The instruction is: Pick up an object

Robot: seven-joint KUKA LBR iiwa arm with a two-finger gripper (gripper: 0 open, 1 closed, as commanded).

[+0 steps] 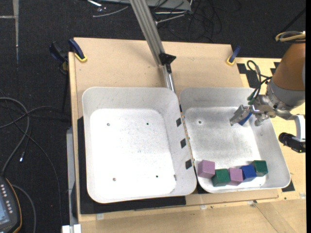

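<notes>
Blocks, five in purple, green and blue, line the right bin's near wall, well apart from the gripper, which hovers spread and empty over the far side.

Five blocks packed in a row, touching, along the right bin's near wall, little room between them, wide bare floor behind them, gripper hanging over the far part, left bin floor all open
</notes>
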